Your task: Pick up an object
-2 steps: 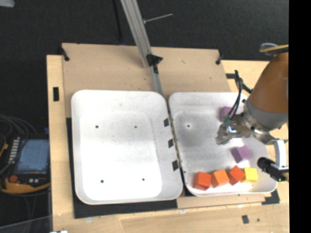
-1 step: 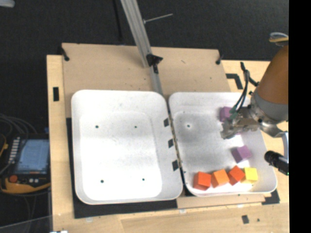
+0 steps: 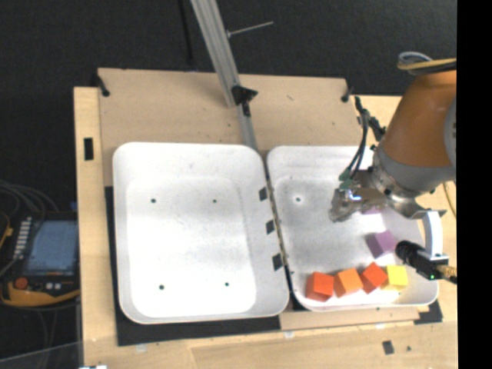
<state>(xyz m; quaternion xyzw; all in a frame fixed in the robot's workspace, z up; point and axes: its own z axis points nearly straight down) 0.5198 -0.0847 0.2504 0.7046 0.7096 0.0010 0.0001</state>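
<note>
Two shallow white bins are sitting side by side on the tabletop, and that's the biggest stuff here. The left bin is lying next to the right bin, which is carrying all the blocks. The arm, grey with its orange band, is reaching in from the right and hanging over the right bin. Its pincer is hovering above the bin floor, near the purple block but apart from it, and I'm not seeing anything gripped. Can't tell how the pincer is set from this angle.

The rest of the blocks are lining up along the near wall of the right bin: red-orange block, orange block, red block, and yellow block, each touching or nearly touching the next.

My guess is they're light, stiff little cubes, maybe foam or wood, so nothing fragile. I'm thinking the purple one is the easy target since it's standing alone; pinching two opposite flat faces should be working fine. The row looks too packed to slip in between.
</note>
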